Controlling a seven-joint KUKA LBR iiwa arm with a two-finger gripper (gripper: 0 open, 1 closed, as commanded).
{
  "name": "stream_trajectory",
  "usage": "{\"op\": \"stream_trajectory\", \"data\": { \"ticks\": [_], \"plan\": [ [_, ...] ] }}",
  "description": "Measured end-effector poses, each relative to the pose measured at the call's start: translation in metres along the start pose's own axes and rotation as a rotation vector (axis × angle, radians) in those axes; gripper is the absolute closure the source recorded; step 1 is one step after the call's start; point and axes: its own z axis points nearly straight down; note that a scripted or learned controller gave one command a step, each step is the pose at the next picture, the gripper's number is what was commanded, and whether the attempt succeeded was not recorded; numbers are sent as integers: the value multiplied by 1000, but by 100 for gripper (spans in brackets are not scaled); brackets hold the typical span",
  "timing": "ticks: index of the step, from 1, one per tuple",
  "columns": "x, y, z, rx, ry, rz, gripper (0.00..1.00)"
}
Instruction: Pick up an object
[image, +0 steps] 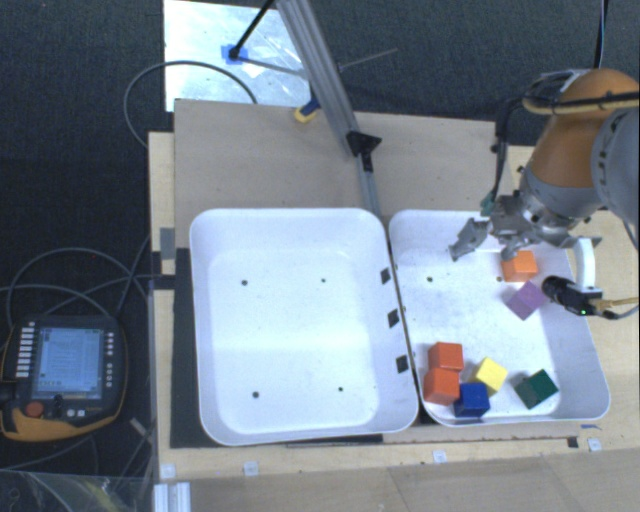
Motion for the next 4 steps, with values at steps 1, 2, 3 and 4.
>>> {"op": "stream_trajectory", "data": {
  "ticks": [1, 2, 3, 4],
  "plan": [
    [6, 8, 56, -1, 1, -4, 0],
    [6, 9, 84, -2, 0, -3, 0],
    [6, 10, 71, -7, 0, -5, 100],
    [10, 19, 23, -9, 0, -5, 100]
  ]
}}
